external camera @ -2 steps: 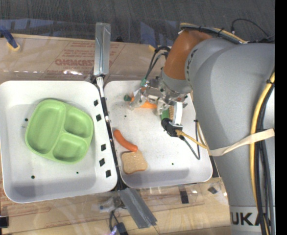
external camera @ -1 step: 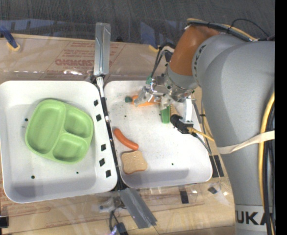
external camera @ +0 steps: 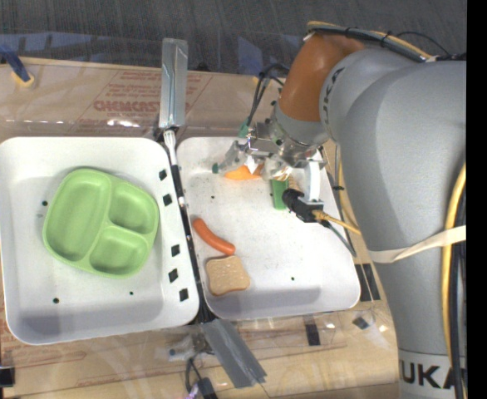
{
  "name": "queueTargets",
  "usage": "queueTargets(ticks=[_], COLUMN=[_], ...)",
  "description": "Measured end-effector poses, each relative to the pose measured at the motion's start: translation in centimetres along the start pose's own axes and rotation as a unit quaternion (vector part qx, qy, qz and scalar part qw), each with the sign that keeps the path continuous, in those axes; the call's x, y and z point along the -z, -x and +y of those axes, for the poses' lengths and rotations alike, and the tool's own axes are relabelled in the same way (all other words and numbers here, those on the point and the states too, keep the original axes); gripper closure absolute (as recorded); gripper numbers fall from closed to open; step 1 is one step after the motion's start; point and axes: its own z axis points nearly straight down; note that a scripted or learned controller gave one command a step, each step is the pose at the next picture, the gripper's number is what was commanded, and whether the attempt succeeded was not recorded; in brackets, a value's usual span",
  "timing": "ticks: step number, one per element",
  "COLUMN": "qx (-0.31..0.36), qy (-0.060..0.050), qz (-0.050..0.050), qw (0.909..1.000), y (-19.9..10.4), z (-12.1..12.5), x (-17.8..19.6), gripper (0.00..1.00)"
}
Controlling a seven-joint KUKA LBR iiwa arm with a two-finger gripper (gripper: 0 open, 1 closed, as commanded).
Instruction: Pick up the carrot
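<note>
The gripper (external camera: 256, 160) hangs over the carrot (external camera: 240, 173), upper centre; finger state unclear. "KUKA" marks the arm (external camera: 418, 223), lower right.

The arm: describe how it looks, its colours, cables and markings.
The arm is bulky, rounded and grey, with an orange band above the wrist. White KUKA lettering marks its base. Dark cables run along the wrist, and a pale strap crosses the body. The hand is small and metallic.

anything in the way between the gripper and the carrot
Nothing visible. The gripper hangs right over the carrot at the far edge of the right bin. The hot dog and toast lie nearer the camera, apart from it.
</note>
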Motion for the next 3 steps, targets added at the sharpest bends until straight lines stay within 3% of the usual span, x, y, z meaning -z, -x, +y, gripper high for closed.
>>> queueTargets(ticks=[1, 2, 3], qx=[-0.099, -0.096, -0.096], qy=[-0.002, -0.003, -0.003], qz=[0.000, 0.001, 0.000], qw=[0.9951, 0.9953, 0.9953], y=[0.7, 0.6, 0.6], z=[0.0, 0.0, 0.0], x=[-3.6, -2.6, -2.6], gripper=[0.00, 1.00, 0.00])
